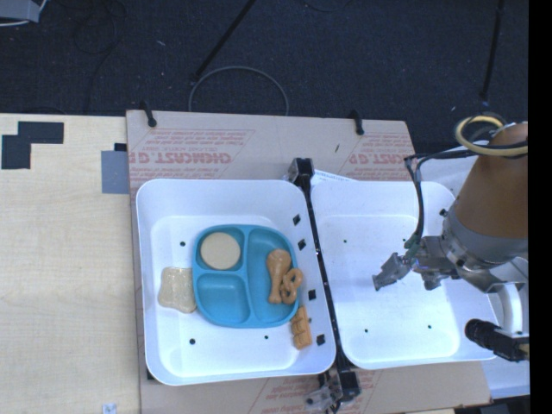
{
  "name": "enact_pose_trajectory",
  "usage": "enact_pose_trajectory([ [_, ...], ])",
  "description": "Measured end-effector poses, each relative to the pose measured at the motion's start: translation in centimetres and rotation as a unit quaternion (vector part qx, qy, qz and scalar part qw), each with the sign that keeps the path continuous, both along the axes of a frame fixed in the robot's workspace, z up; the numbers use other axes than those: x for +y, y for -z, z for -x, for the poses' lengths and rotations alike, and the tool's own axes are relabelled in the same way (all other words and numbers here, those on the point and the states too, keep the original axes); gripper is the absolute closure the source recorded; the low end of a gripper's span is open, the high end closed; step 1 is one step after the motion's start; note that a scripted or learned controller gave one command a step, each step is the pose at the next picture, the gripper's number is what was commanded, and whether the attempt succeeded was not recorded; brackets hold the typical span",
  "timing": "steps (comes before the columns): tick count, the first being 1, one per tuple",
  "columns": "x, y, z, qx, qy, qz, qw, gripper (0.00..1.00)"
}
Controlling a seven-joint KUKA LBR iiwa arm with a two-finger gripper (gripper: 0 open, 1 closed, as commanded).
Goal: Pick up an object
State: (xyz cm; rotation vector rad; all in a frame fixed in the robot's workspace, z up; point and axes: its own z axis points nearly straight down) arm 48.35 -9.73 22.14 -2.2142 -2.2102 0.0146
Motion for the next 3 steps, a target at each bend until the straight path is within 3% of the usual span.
enact_pose_trajectory([
  [1,0.0,-0.6,-0.2,-0.006,-0.001,0.0007,1.0,0.0],
  [3,-0.3,10.6,0.3,-0.004,-0.001,-0.0001,1.0,0.0],
])
